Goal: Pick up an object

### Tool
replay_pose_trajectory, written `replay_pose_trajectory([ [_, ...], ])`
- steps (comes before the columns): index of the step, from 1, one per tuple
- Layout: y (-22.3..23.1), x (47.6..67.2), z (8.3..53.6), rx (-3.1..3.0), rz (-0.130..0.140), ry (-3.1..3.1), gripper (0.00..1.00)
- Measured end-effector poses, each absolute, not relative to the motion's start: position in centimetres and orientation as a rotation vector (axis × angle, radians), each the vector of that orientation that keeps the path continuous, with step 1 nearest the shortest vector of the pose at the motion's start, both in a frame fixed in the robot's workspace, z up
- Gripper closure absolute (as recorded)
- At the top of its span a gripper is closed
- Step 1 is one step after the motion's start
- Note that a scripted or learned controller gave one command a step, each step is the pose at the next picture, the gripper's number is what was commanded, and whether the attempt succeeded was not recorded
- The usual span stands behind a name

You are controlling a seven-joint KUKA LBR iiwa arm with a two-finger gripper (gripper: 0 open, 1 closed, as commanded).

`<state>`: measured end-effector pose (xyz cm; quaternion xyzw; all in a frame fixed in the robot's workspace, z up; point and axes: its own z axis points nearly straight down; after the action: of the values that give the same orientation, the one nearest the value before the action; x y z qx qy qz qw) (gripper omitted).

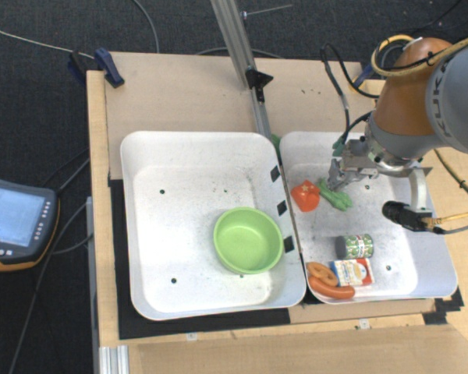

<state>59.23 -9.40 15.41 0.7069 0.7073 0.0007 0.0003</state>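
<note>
My gripper (337,181) hangs low over the right bin (429,271), at the upper end of a green toy vegetable (338,200) that lies on the bin floor. Whether it touches the vegetable is unclear. A red toy pepper (304,196) sits just left of that, by the bin's left wall. Nearer the front lie a small green-labelled can (358,246), a red and white carton (352,272) and a toy hot dog (326,281). A lime green bowl (248,241) stands in the left bin (164,209).
A slanted metal pole (238,37) rises from between the bins at the back. Black cables and a connector (402,213) hang beside the arm's wrist on the right. A teach pendant (15,220) lies off the bench at the left.
</note>
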Motion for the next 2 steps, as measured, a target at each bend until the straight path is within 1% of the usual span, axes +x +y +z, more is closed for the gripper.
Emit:
replay_pose_trajectory([
  [1,-10.4,59.4,21.0,2.219,0.005,2.218,1.0],
  [2,-10.4,59.4,22.7,2.22,0.002,2.221,1.0],
])
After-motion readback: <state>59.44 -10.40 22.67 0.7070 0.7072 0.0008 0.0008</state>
